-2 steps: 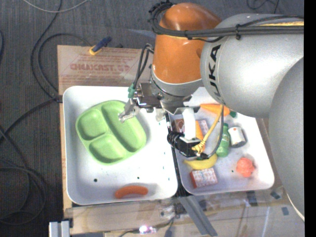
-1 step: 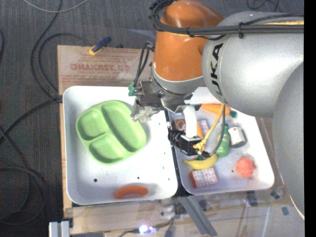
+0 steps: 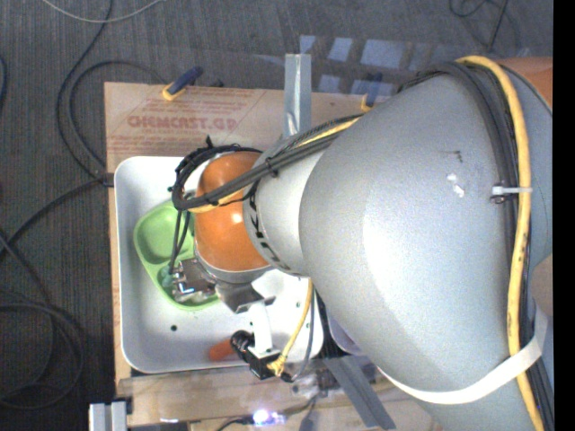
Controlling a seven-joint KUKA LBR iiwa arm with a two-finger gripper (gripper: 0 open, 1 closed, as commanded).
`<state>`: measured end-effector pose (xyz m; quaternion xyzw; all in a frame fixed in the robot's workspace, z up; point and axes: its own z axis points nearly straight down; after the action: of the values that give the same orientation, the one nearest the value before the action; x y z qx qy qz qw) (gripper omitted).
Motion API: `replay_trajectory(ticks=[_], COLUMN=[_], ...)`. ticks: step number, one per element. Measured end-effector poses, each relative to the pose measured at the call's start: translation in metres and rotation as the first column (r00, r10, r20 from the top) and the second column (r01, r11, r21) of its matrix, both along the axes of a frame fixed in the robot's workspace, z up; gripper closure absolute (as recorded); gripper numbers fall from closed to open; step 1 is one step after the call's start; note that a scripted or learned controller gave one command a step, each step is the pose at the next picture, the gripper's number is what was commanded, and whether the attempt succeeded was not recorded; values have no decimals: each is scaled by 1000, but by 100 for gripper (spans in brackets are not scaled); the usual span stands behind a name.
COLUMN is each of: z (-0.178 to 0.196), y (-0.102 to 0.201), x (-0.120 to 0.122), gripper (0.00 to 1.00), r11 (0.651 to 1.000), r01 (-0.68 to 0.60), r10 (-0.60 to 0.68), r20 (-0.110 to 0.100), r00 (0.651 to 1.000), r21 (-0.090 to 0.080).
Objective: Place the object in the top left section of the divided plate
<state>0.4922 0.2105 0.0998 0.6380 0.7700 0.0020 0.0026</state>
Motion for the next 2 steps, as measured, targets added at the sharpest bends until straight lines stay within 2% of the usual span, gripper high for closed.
replay_trajectory(ticks=[1, 2], z=[31, 113], y=[-67, -24], x=[25, 17], gripper=[100, 100], r11=[991, 989], r01=[-135, -150], r10=[135, 150], r20=[-10, -9], r00=[991, 989], r21=[1, -1])
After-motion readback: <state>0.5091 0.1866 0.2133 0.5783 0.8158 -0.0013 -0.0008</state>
